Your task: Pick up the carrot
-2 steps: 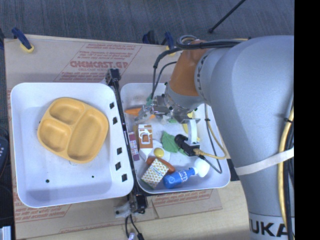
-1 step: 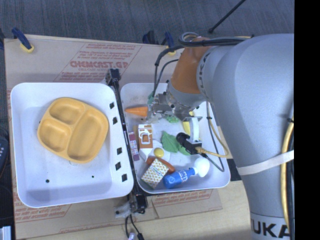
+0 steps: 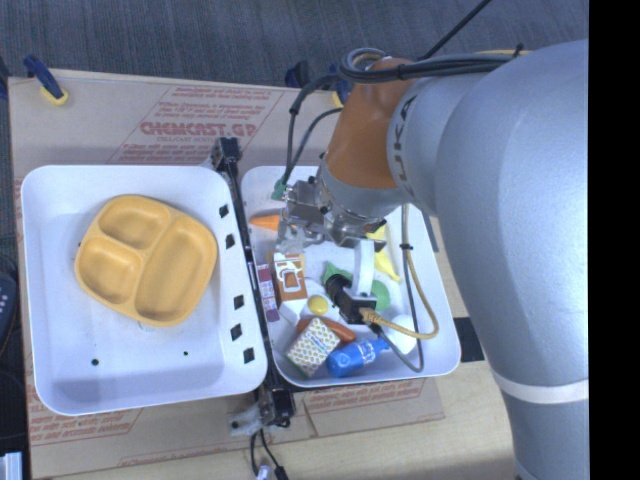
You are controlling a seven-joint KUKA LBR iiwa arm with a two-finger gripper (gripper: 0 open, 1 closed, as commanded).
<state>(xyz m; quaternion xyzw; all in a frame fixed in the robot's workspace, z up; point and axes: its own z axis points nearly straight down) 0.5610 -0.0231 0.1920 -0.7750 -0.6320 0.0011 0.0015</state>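
Claw: two-finger metal gripper (image 3: 300, 230) low over the upper-left part of the right bin; cannot tell its state from above, hidden by wrist body and cabling.
Nearest clutter: blue plastic bottle-shaped toy (image 3: 358, 358) and yellow-and-white checked box (image 3: 312, 345) at the near end of the right shallow white bin (image 3: 440, 353).
Middle clutter: small orange-and-white carton (image 3: 291, 276), yellow round toy (image 3: 317, 305), green piece (image 3: 381, 293) beside the wrist.
Carrot: small orange toy carrot (image 3: 264, 222), lying flat near the right bin's left wall, just beside the gripper and partly covered by it.
Handling: probably light, stiff plastic, smooth and tapered, so likely to slip or roll out of a pinch.
Hold: best across the thicker middle, fingers closing square to its long axis; wall close by leaves little finger room.
Left bin: yellow three-compartment plastic plate (image 3: 146, 259) in the left shallow white bin (image 3: 60, 368).
Farthest: printed brown cardboard sheet (image 3: 190, 123) under both bins.
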